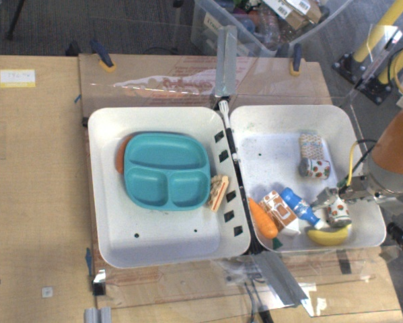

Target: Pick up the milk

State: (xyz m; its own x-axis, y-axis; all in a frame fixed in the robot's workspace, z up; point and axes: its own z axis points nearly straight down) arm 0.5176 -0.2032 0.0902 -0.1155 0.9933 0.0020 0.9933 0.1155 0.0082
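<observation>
1. Two shallow white bins are seen side by side on the wooden bench: the left bin [110, 241] and the right bin [282, 123], with a black-marked divider between them.
2. A teal plastic tray with three compartments [166, 170] is seen in the middle of the left bin, lying over an orange-brown plate [120, 155] whose edge shows at the tray's left.
3. A small tan waffle-like toy [218, 192] is seen leaning just beside the tray's right edge, near the divider.
4. The milk, a small white carton with orange-brown printing [278, 208], is found in the lower part of the right bin, tilted, between an orange toy carrot [262, 219] on its left and a blue and white bottle [299, 208] on its right, touching both.
5. A yellow toy banana [329, 235] is seen at the bin's lower right, with a white cup with red spots [338, 213] just above it.
6. A patterned box with red and white dots [314, 155] is seen higher up, well apart from the milk.
7. The gripper [332, 197] is located at the right bin's right side, just above the spotted cup and apart from the milk; whether it is released or clenched cannot be told.
</observation>
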